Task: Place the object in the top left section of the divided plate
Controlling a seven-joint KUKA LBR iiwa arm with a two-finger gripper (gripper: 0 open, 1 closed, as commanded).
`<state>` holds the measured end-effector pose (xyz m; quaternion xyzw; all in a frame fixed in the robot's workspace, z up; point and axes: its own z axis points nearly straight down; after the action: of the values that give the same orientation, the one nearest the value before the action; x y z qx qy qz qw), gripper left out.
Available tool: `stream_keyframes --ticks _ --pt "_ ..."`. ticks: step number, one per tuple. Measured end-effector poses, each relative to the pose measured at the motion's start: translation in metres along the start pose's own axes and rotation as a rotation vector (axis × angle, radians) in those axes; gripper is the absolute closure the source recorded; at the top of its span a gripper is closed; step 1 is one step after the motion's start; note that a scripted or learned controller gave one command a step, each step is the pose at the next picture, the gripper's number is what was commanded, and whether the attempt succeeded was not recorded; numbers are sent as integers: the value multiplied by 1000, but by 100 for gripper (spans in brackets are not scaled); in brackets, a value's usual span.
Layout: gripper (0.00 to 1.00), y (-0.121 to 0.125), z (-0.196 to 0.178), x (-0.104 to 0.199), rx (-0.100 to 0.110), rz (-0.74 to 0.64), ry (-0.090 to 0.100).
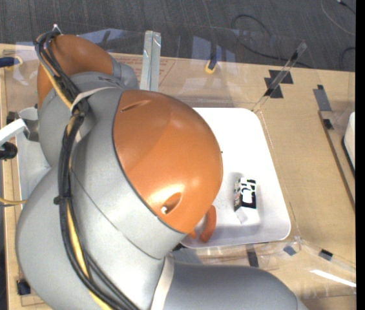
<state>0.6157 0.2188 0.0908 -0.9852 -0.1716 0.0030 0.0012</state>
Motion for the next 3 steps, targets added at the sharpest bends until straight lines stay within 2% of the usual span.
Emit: stream_keyframes --ticks 1,2,3 --pt "0 -11 0 -34 -2 139 1" --pt "0 59 -46 -71 0 43 -1" --pt "0 11 -87 -34 -2 0 2"
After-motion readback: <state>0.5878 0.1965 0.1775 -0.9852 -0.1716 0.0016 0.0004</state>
